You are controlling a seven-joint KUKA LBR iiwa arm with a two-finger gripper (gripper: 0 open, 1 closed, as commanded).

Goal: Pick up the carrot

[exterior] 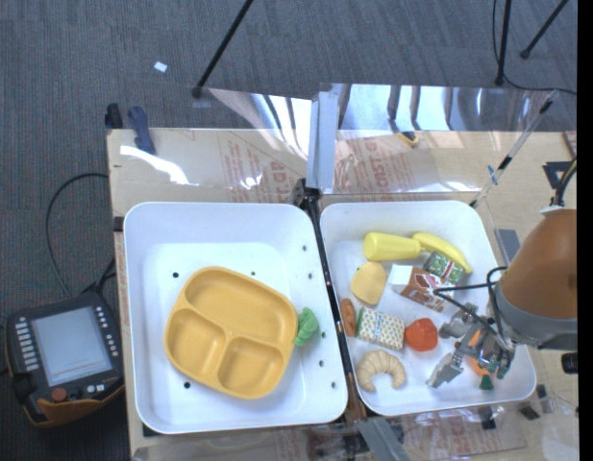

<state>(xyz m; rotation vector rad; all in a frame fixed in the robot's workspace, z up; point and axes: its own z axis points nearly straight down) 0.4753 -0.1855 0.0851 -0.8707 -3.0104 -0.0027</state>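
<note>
A small orange piece with a green tip, which looks like the carrot (485, 363), lies in the front right corner of the right bin (469, 215). My gripper (457, 363) is down in that same corner, right against the carrot's left side, with the arm's orange band above it. The wrist hides part of the carrot, so I cannot make out whether the gripper has hold of it.
The right bin also holds a red tomato (422, 334), a croissant (382, 369), a cracker box (381, 327), a carton (429, 284), a banana (442, 248), yellow pieces and an orange-brown oblong (348, 316). The left bin holds a yellow divided plate (229, 331) and a green piece (307, 327).
</note>
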